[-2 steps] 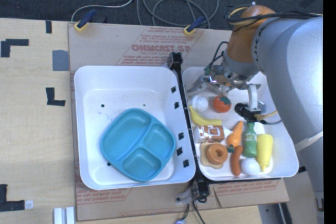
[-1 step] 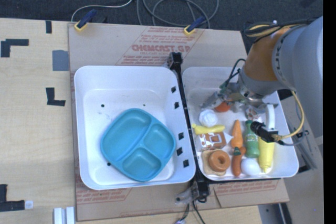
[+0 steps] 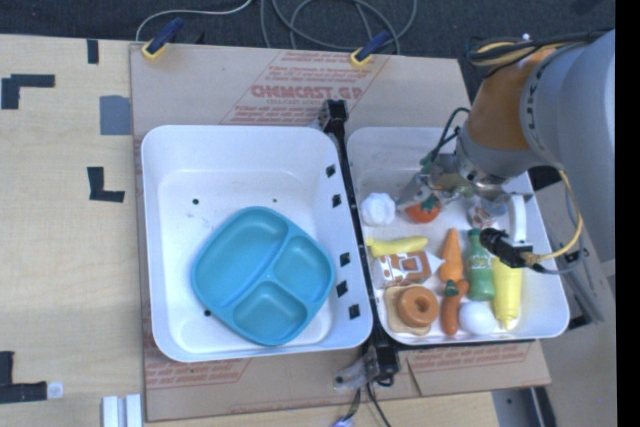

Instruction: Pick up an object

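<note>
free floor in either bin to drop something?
Left bin: bare floor along the back wall and left wall, around the blue divided plate. Right bin: a small bare patch at the back left corner, behind the white ball; the front half is crowded with toy food.

Cardboard sheet (image 3: 300,93): red "CHEMCAST GP" (upside down, partly legible).
</note>
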Tool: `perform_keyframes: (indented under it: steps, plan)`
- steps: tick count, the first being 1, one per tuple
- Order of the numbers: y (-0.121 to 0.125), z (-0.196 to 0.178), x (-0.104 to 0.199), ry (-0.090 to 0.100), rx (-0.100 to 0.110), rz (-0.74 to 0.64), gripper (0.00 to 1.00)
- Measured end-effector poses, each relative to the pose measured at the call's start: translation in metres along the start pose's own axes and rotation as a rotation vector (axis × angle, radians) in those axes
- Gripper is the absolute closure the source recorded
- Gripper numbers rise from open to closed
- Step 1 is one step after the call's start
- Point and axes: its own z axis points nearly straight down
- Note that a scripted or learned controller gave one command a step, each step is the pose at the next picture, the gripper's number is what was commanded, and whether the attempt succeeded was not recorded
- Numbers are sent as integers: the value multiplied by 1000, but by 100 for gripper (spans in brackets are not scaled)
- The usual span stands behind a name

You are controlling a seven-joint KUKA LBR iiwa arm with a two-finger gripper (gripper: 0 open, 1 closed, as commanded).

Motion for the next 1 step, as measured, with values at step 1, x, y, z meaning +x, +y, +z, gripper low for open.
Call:
perform_keyframes:
  steps: [1]
  plan:
    - [-11,-95,71,7,0,-7,100]
